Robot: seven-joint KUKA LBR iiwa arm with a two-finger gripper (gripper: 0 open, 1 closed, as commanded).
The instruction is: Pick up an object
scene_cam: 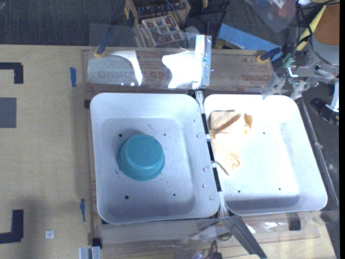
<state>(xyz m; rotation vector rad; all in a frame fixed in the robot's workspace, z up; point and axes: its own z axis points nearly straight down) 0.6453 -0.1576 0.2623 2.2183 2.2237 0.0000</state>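
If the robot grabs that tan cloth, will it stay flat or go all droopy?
Probably droopy: the cloth lies crumpled and folded, so it looks soft. It seems thin, so likely light. It may drag along the right bin rather than slide neatly if pushed.

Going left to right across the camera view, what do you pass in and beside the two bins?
Left bin → teal bowl, upside down on its floor → divider between the bins → crumpled tan cloth at the right bin's left edge → right bin → gripper above its far right corner.
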